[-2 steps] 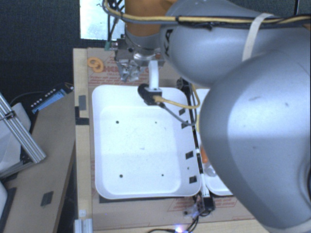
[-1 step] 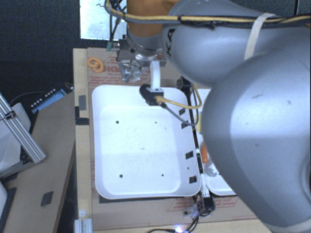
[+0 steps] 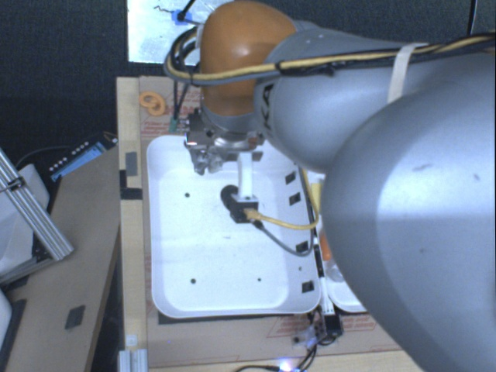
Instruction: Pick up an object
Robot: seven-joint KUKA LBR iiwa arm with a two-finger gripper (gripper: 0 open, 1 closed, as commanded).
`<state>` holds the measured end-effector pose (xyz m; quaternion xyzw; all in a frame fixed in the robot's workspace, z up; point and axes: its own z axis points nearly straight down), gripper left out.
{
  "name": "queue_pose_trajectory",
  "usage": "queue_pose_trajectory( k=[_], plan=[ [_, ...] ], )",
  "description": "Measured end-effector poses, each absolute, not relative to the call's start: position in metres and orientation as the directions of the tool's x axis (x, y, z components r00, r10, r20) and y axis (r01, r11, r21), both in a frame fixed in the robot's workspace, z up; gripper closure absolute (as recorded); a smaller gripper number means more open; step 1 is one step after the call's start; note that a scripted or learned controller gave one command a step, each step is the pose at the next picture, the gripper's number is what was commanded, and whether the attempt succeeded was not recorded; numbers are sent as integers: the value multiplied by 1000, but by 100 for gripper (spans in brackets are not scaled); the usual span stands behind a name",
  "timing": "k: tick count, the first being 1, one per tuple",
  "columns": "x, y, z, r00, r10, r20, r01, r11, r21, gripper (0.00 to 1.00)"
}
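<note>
My gripper (image 3: 206, 160) hangs below the orange wrist band, over the far part of the left white bin (image 3: 174, 239). I see nothing held under it from this angle. The grey arm covers most of the right bin (image 3: 346, 299), leaving a near-left corner in sight. A small orange thing (image 3: 325, 248) peeks out at that bin's left edge, beside the arm.
An orange ring (image 3: 153, 103) lies on the bench beyond the left bin's far-left corner. A black divider with clips (image 3: 308, 239) runs between the two bins. A metal rail (image 3: 35, 215) leans at the far left, off the bench.
</note>
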<state>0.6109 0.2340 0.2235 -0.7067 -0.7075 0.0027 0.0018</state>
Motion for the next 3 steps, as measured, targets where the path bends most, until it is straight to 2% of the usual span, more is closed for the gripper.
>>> queue_pose_trajectory(
  k=[1,2,3],
  plan=[
    [659,207,323,1,1000,3,1000,-1,14,100],
    [589,236,255,-7,1000,-1,1000,7,-8,100],
    [672,234,303,-4,1000,3,1000,4,11,100]
  ],
)
